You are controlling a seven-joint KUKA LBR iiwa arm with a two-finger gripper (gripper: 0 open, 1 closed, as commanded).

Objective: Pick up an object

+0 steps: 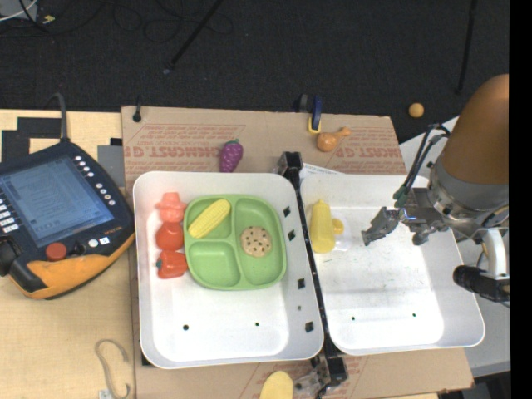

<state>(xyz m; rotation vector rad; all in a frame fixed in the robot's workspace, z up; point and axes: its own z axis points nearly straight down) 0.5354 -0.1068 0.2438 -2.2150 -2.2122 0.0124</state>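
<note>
The gripper point(384, 225) hangs over the right bin point(399, 322); I cannot tell how its jaws stand. 1 yellow bottle point(322, 226) lies just left of them.

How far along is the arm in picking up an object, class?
Done: the grey arm with an orange band has reached over the right white bin. In hand: nothing; the gripper hangs above bare bin floor, with no object visible between its parts. Left: move to a target, perhaps the yellow plastic bottle at the bin's left edge, then grasp and lift.
</note>
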